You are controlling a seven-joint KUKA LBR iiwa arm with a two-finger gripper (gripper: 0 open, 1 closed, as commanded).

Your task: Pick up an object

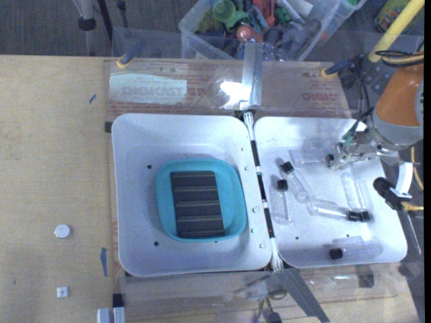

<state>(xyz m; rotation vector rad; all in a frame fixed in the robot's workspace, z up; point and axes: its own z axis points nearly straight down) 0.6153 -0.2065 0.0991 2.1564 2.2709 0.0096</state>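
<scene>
Our claw [345, 148] hovers at the right bin's [397, 244] two o'clock; its state we cannot tell. The clear vials [330, 210] look light, slippery, breakable; we'd grip mid-body.

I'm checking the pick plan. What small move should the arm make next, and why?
Probably lower the hand onto the clear vial just to its left in the right bin: the hand sits above the bin's upper right area, and several vials lie loose there.

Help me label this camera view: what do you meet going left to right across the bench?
White disc → left bin → teal tray → right bin, scattered with clear vials → gripper on the arm.
</scene>
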